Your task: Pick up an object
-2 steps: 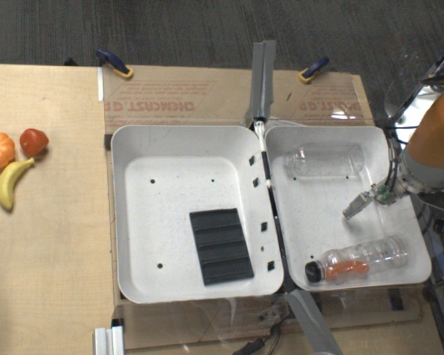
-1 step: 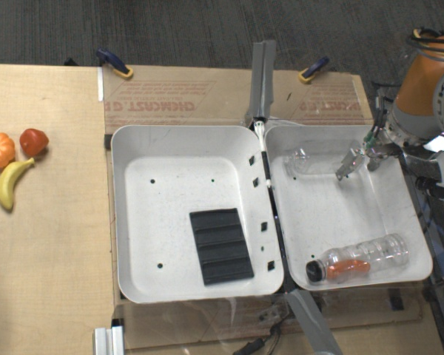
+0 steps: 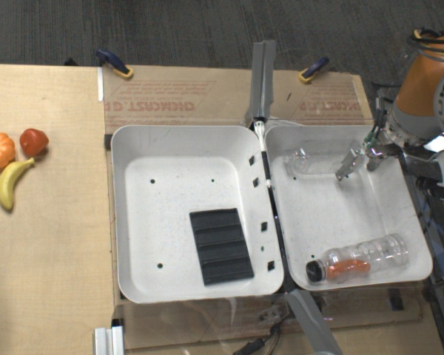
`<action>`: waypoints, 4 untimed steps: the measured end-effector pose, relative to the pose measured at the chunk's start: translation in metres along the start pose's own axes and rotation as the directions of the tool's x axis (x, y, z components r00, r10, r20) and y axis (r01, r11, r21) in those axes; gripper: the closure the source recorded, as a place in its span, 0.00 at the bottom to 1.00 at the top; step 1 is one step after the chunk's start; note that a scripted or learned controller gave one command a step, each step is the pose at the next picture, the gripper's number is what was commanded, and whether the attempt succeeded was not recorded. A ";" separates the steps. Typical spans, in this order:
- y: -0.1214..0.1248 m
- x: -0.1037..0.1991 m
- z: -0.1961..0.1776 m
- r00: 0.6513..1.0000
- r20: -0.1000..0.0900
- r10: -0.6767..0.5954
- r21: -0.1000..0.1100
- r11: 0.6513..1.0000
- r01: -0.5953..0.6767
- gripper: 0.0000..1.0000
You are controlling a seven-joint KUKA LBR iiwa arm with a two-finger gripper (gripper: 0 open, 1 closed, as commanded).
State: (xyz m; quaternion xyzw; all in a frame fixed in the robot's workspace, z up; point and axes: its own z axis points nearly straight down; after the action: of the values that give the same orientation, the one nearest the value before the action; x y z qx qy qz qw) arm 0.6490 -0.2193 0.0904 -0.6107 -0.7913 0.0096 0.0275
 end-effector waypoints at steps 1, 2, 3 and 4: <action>0.000 0.000 0.000 1.000 0.001 -0.001 0.000 1.000 0.001 0.00; -0.004 0.000 -0.006 1.000 -0.002 -0.002 0.015 1.000 0.002 1.00; -0.025 0.074 0.002 0.934 0.013 0.357 -0.055 0.933 -0.356 1.00; -0.025 0.074 0.002 0.934 0.013 0.358 -0.055 0.933 -0.357 0.00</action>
State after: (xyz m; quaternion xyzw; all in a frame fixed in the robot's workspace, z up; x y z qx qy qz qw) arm 0.6056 -0.1540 0.0918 -0.7447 -0.6674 0.0006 0.0004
